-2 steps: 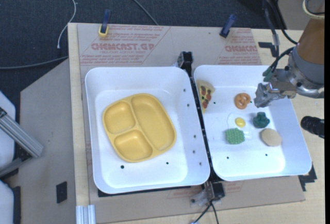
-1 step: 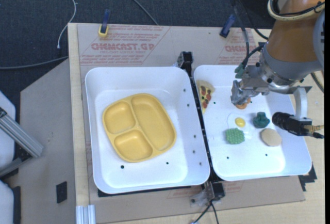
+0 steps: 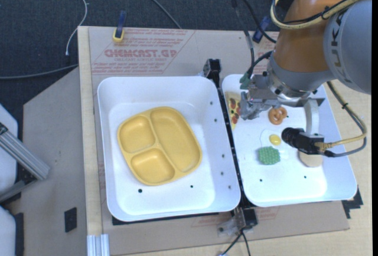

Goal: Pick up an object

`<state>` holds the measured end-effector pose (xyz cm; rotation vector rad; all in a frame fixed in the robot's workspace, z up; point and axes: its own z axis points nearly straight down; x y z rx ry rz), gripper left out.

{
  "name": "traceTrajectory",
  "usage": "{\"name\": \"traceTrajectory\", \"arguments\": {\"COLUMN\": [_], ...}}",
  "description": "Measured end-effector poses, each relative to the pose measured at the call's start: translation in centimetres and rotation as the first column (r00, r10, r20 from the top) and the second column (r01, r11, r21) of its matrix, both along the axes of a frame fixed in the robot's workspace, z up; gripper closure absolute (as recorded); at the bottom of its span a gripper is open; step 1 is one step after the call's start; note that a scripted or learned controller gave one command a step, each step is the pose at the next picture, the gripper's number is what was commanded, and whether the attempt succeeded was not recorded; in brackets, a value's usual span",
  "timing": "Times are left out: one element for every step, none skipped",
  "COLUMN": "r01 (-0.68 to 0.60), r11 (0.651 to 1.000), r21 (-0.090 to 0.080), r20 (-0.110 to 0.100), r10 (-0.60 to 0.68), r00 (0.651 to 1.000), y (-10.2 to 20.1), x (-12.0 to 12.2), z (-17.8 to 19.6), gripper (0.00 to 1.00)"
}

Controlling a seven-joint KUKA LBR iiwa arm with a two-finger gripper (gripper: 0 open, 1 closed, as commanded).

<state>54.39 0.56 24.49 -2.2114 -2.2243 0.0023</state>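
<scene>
My gripper hangs low over the far left part of the right bin. Just left of it, by the bin's wall, lies a red and yellow item, partly hidden. An orange ring-shaped piece sits just right of the gripper. Nearer the front lie a small yellow piece and a green knobbly object. A tan object rests further right, partly covered by the robot's own parts. I see nothing held.
The left bin holds a yellow three-compartment plate. The grey and orange arm covers the far right of the right bin. The bins' shared walls run just left of the gripper.
</scene>
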Motion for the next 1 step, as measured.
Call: {"name": "traceTrajectory", "arguments": {"r01": [0.0], "r11": [1.0], "r21": [-0.001], "r20": [0.007], "r10": [0.0], "r00": [1.0], "y": [5.3], "x": [1.36], "z": [0.59], "gripper": [1.0]}}
